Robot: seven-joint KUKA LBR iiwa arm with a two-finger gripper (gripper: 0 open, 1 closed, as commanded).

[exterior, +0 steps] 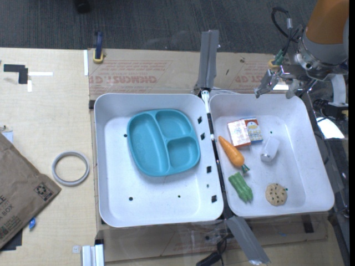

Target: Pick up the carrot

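The orange carrot [232, 151] lies slanted near the left wall of the right bin [310, 148], with its green top pointing toward the front. My gripper [274, 89] hangs over the far rim of that bin, well behind and to the right of the carrot. Its two fingers stand apart, open, with nothing between them.
Around the carrot in the right bin are a small red-and-white carton [244, 132], a white cup [270, 148], a green vegetable [241, 186] and a cookie [275, 194]. The left bin [111, 204] holds a blue divided plate [163, 142]. A tape roll [70, 167] lies on the bench.
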